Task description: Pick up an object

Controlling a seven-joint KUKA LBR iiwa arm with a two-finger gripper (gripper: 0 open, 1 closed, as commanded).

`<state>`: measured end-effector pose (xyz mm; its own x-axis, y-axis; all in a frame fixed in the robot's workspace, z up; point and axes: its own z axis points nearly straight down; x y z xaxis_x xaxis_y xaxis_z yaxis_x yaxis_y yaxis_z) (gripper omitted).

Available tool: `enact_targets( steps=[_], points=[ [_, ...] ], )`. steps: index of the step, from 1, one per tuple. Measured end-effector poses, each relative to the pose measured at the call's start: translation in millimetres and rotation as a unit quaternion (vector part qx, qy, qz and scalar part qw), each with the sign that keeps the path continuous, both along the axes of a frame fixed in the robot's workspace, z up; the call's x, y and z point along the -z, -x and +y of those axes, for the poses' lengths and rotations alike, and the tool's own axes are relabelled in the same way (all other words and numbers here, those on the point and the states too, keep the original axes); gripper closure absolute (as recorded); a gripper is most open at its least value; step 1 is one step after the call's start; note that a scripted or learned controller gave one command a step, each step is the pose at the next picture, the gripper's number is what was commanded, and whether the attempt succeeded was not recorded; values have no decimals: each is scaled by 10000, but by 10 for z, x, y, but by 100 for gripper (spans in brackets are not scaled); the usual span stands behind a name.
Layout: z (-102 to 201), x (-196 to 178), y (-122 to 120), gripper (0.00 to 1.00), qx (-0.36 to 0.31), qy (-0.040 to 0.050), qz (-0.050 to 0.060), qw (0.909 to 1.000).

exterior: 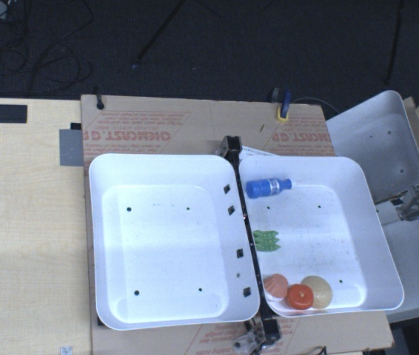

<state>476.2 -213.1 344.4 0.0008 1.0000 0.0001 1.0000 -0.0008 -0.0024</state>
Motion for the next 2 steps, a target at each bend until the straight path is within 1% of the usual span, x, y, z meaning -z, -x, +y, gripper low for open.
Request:
enact_targets(
  steps=[1, 2],
  points=[
    [-10, -450, 1, 100, -12, 9, -27, 10000],
    [-3, -250, 2, 100, -2, -1, 4, 10000]
  ],
)
